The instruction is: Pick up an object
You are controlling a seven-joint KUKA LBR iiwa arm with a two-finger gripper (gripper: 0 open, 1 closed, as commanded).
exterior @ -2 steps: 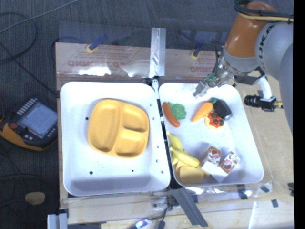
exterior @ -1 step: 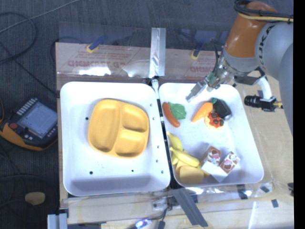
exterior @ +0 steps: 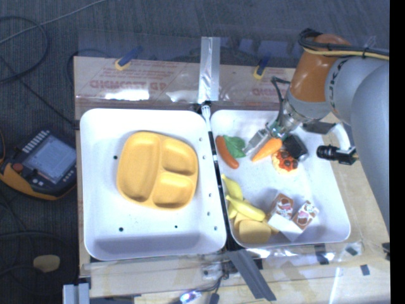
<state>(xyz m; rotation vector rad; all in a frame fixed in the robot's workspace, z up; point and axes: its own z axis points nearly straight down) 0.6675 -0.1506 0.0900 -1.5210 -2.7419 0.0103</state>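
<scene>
Two shallow white bins sit side by side on the table. The left bin (exterior: 95, 189) carries a yellow divided tray (exterior: 157, 168) near its middle, with bare white floor on every side of it up to the rim. The right bin (exterior: 335, 201) is crowded. An orange carrot with a green top (exterior: 228, 151) lies close to the shared rim at the far left. A second orange carrot (exterior: 268, 148) lies tilted just right of it. A small orange-and-red toy (exterior: 285, 161) sits touching that second carrot's near right. At the near side, a bunch of yellow bananas (exterior: 240, 204) runs along the left wall, a yellow block (exterior: 254, 231) lies in the near corner, and two small red-and-white boxes (exterior: 294, 213) rest on a white card toward the near right.

The claw (exterior: 273, 133) hangs over the far part of the right bin, right above the tilted carrot's upper end. Whether its fingers are wide or narrow cannot be told from here. The grey arm (exterior: 361, 100) reaches in over the bin's far right corner. Open floor remains in the bin's middle, between the carrots and the bananas.
</scene>
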